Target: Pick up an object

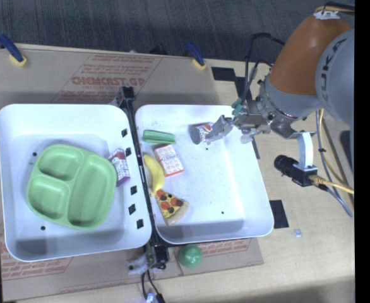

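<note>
The green ball (189,255) lies on the counter (298,232) nearest the camera, well below the tool (218,129) and outside both bins. The left bin (8,169), far left of the tool, carries the green tray (71,185) and a small packet (119,165). The right bin (254,213) lies under the tool, with a banana (154,173), pizza slice (170,206), pink box (168,160) and green block (158,136) down and to the tool's left. A small red-and-white can (201,132) sits at the tool's tip, touching or just beside it. Whether the tool is wide, narrow or clamped on the can I cannot tell. I judge this the grasp step on the can; next would be closing firmly and lifting straight up.
</note>
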`<state>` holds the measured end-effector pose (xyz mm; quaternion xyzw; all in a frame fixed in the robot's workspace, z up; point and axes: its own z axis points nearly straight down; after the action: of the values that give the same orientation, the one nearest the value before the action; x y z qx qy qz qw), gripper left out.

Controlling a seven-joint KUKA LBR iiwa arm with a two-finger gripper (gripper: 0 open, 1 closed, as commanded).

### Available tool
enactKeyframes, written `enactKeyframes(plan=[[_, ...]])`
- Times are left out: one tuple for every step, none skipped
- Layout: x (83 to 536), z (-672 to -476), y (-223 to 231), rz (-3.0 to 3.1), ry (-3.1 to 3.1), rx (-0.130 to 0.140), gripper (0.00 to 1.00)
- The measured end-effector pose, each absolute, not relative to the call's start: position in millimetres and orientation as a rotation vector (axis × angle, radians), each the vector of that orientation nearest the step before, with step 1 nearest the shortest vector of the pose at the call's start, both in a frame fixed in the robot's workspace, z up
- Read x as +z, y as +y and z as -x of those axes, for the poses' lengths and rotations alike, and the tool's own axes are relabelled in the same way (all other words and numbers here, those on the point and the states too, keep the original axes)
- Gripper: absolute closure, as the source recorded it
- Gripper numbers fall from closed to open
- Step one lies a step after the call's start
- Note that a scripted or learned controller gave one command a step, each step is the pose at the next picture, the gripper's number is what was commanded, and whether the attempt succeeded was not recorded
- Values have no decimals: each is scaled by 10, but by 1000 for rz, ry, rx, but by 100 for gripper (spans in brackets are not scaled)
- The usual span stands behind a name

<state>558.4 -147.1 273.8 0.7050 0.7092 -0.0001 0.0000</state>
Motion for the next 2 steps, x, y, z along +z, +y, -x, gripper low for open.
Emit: enactKeyframes(plan=[[3528, -4815, -1831, -2213, 2223, 0, 0], [3555, -4769, -2054, -2214, 2223, 1, 0]])
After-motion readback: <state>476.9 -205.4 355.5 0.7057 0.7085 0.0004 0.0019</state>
